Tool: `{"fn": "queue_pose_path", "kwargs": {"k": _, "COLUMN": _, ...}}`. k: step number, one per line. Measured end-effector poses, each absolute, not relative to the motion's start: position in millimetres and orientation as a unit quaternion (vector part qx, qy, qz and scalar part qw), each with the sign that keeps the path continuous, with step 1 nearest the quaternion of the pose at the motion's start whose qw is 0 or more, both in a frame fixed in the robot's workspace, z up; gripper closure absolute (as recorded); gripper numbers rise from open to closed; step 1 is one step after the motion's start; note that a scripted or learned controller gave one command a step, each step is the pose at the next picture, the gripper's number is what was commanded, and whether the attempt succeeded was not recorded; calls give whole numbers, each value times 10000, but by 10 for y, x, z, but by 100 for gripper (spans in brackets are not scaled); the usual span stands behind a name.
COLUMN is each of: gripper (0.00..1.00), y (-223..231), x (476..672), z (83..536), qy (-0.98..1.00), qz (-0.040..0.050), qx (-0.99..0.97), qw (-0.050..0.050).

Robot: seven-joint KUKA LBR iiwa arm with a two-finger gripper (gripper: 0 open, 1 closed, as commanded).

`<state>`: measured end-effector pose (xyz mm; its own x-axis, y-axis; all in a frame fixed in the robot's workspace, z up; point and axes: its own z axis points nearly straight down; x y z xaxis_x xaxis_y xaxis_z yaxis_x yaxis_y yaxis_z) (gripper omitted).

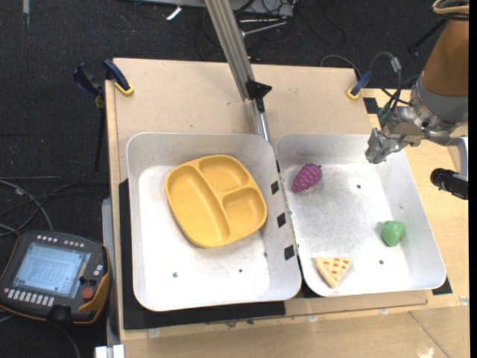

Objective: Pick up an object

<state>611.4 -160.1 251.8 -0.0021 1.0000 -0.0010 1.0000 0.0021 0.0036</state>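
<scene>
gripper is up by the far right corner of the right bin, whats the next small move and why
Probably shift the gripper toward the camera over the green object, then descend. It sits above the right bin's far edge with nothing beneath it; the green piece lies alone, well apart from the purple grapes and the waffle piece.

Robotics lab: teach pendant, clamped bench, floor cables.

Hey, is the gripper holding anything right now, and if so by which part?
Nothing is held. The gripper hangs over the right bin's far corner, apart from the toys.
</scene>
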Motion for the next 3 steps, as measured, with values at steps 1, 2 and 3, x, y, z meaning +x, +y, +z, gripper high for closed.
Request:
{"fn": "queue_pose_path", "kwargs": {"k": 1, "gripper": 100, "y": -1136, "x": 6002, "z": 2563, "qy": 7098, "qz": 3, "qx": 7044, "qw": -7}}
{"fn": "queue_pose_path", "kwargs": {"k": 2, "gripper": 100, "y": -707, "x": 5834, "z": 2594, "qy": 7095, "qz": 0, "qx": 7047, "qw": -10}}
{"fn": "queue_pose_path", "kwargs": {"k": 3, "gripper": 100, "y": -176, "x": 5605, "z": 2620, "qy": 7100, "qz": 3, "qx": 7042, "qw": -11}}
